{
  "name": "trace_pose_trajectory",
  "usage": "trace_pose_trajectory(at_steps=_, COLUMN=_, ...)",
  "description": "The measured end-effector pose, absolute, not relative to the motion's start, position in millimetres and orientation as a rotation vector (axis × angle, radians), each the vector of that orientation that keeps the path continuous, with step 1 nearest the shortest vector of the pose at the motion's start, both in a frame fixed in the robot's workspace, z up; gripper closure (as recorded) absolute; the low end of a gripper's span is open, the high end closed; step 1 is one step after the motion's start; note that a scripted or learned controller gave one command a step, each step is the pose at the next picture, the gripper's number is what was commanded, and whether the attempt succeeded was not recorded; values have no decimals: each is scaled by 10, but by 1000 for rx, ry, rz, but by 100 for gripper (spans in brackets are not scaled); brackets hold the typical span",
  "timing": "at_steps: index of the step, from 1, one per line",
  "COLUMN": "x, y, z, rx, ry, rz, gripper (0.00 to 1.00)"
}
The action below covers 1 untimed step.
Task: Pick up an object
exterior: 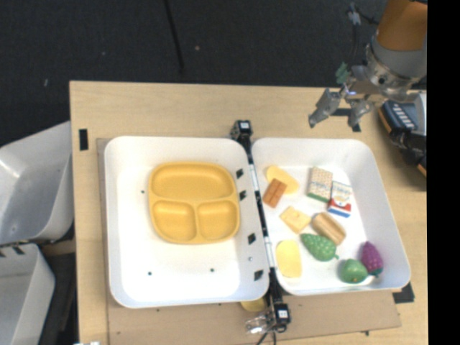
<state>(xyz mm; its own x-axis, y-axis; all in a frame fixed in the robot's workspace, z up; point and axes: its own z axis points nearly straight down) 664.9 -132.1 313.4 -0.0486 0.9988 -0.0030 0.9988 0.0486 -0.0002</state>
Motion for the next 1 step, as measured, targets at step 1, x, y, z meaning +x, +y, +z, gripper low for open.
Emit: trace_pose_trajectory(at_steps=1, x=6657, y=-1330, z=3272, rx=2157, ry=2273, rz=0, gripper=100)
